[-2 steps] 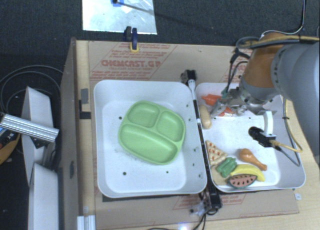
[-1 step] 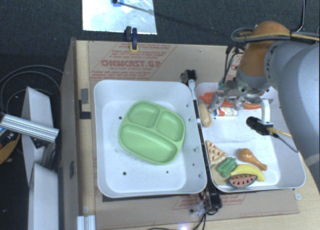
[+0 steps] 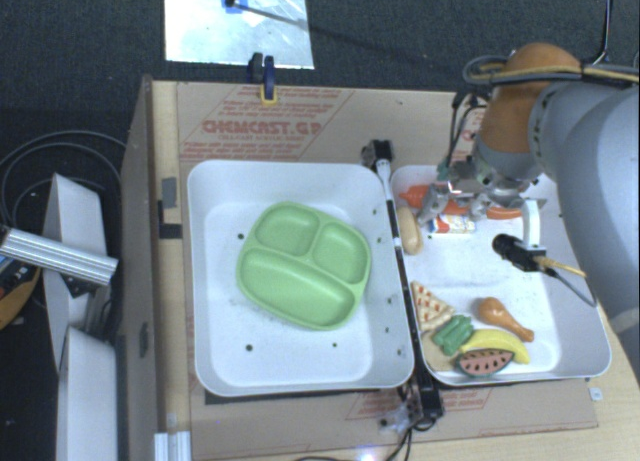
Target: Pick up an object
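Note:
My gripper [image 3: 457,203] hangs low over the far end of the right bin [image 3: 578,344], reaching in from the right. Directly under it lies an orange and red toy piece [image 3: 447,211], partly hidden by the gripper; I cannot tell whether they touch. A tan bread roll [image 3: 408,230] lies just left of it, against the bin's left wall. At the near end of the bin sit a pizza slice [image 3: 429,302], a green vegetable [image 3: 451,333], a brown chicken drumstick [image 3: 503,317], a yellow banana [image 3: 496,346] and a watermelon slice [image 3: 482,362].
The left bin [image 3: 215,249] holds a green divided plate [image 3: 304,264]. A black clamp [image 3: 379,153] sits on the rail between the two bins at the far end. Bare white floor shows in the middle of the right bin, between the gripper and the food pile.

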Controlling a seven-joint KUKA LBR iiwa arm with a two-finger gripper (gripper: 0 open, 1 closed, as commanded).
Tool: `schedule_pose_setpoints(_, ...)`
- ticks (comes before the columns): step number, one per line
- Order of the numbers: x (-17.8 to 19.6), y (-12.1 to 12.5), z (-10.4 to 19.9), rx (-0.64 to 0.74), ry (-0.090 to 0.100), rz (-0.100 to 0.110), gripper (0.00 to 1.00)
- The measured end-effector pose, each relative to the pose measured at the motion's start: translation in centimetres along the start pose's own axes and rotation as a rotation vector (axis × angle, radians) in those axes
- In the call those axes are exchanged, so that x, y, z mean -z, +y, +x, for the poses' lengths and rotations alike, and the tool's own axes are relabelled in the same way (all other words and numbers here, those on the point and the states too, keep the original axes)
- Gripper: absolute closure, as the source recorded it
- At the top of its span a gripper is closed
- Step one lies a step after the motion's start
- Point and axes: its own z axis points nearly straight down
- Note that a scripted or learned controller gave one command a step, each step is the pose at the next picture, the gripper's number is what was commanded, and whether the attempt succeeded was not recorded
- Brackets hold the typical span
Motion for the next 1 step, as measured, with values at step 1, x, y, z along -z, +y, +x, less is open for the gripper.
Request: schedule_pose_setpoints(1, 0.96, -0.19, -0.20, 0.002, -0.002, 0.008, 1.00)
